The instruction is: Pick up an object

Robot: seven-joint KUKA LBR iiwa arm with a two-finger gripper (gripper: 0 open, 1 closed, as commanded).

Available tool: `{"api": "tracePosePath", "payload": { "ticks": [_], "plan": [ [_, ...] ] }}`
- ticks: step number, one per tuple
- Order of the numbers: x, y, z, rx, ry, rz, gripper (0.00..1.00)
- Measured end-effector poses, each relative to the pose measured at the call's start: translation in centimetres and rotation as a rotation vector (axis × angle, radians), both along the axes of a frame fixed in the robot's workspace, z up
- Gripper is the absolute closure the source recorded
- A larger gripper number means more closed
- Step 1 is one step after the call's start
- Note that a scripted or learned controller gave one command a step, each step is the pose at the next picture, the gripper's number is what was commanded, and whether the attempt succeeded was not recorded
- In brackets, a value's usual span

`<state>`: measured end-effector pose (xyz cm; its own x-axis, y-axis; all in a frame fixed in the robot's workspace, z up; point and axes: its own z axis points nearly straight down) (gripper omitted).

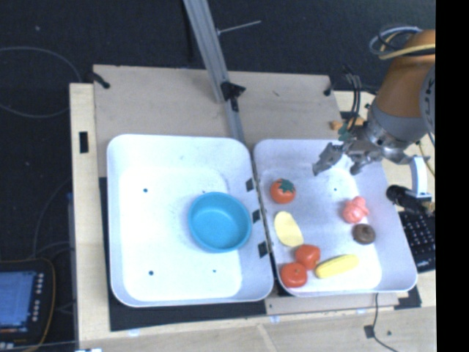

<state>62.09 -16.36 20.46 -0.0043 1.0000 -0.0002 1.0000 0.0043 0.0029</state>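
Pink lumpy toy (355, 210) is lying just below the open, empty claw (339, 163), which is hovering pre-descent.

— Where is your arm (404, 86)?

— It reaches in from the right edge, orange band uppermost, grey wrist bent down and leftward.

— And your gripper (338, 163)?

— Low at the upper right, aimed left. My two fingers (323, 162) are spread apart, with nothing between them.
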Motion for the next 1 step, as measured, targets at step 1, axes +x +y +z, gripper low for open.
{"api": "tracePosePath", "payload": {
  "ticks": [1],
  "plan": [
    [-0.08, -0.21, -6.35, -0.003, 0.006, -0.005, 0.0]
  ]
}}
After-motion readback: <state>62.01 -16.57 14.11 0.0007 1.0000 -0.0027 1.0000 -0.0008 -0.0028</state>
